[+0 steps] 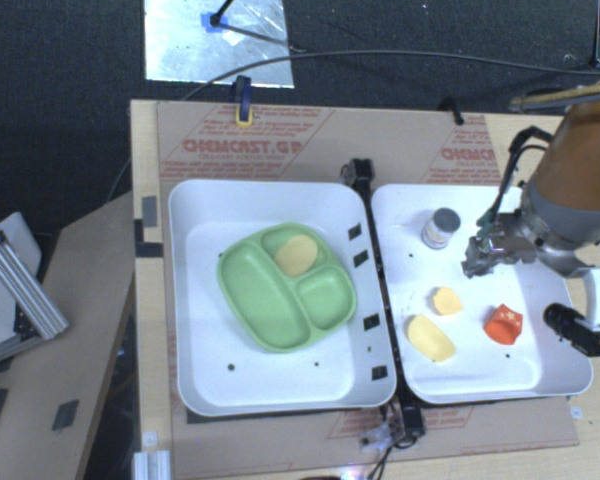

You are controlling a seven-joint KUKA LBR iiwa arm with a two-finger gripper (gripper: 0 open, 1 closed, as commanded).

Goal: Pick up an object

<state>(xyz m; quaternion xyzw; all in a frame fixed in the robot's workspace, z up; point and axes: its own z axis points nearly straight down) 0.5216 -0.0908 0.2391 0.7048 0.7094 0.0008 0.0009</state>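
The claw (480, 258) hangs over the right bin (555, 383), but whether it's spread or pressed together I cannot tell. Candidates sit close: a small yellow piece (446, 301) just below, a silver can (441, 228) to its left, an orange-red object (503, 324) nearby. Risk: coming down between them, it could nudge one aside and grab nothing.

Grey arm (565, 230) with orange band, black cable, small dark metal end effector (478, 258).

- Flat brown protective sheet (280, 133) under the two white bins: red printed lettering "CHEMCAST GP", legible at upper left.
- The same red print repeats at the sheet's upper right, partly hidden, and is not fully legible there.
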